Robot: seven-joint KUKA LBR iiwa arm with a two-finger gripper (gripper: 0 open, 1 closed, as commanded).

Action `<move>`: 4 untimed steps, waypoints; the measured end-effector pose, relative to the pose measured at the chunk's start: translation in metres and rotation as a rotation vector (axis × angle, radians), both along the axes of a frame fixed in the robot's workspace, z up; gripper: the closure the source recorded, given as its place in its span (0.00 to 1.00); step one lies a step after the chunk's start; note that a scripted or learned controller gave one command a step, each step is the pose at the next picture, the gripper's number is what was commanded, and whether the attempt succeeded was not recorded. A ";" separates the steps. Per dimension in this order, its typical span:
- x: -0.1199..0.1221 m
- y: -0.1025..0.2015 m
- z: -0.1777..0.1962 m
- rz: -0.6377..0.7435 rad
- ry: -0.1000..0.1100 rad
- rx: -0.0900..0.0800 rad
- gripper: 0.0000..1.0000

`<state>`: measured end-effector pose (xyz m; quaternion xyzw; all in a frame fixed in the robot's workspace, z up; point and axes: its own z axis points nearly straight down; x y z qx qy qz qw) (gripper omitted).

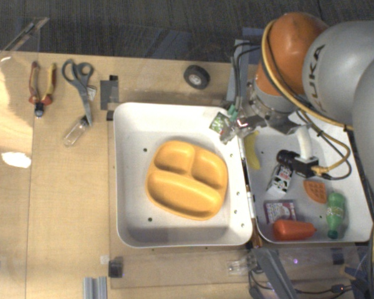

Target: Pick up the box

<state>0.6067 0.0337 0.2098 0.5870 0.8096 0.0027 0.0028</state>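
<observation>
A small green and white box-like item (219, 124) sits at the tip of my gripper (234, 127), over the top right corner of the left bin (131, 167). The view does not show whether it is gripped. The grey arm with its orange band (293, 42) comes down from the upper right and hides much of the wrist. A flat maroon box (279, 210) lies in the right bin (361, 229) near its front. A small white and black carton (282, 178) lies in that bin's middle.
A large yellow lumpy object (187, 178) takes up the left bin's middle. The right bin also holds a yellow strip (252, 151), an orange disc (316, 190), a green bottle (335, 213) and a red-orange piece (294, 230). Scissors (81, 83), pliers (40, 86) and a tape roll (197, 76) lie on the bench.
</observation>
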 end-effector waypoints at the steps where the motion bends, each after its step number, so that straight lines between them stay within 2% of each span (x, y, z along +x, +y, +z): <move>1: -0.017 0.041 0.027 -0.100 0.002 0.001 1.00; 2: -0.054 -0.033 -0.025 -0.073 0.003 -0.001 1.00; 3: -0.045 -0.007 0.002 -0.368 0.003 0.003 1.00; 4: -0.032 -0.065 -0.026 -0.783 0.006 0.002 1.00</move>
